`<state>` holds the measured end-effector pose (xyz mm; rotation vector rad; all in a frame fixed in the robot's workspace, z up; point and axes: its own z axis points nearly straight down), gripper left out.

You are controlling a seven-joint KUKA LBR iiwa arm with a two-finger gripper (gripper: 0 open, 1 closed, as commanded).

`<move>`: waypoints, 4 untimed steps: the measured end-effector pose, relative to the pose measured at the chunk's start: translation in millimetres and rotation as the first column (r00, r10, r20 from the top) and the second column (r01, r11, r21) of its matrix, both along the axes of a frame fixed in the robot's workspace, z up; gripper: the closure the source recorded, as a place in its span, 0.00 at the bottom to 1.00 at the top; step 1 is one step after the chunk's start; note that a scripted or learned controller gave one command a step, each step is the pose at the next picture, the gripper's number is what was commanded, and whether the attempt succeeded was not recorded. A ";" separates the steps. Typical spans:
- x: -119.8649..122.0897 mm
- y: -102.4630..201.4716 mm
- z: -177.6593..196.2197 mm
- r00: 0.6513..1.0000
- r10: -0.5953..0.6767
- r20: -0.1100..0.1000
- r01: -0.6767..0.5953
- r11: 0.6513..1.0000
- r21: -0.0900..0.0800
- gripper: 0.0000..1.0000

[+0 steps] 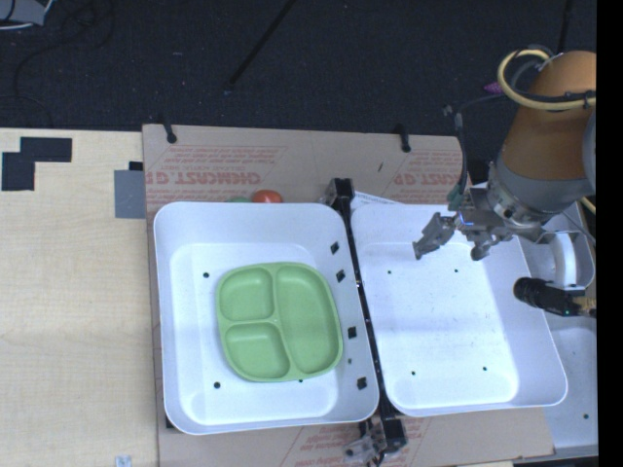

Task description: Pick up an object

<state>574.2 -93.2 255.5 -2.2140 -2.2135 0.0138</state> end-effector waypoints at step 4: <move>-8.4 -8.7 -157.8 1.000 0.000 0.004 0.000 1.000 0.000 0.00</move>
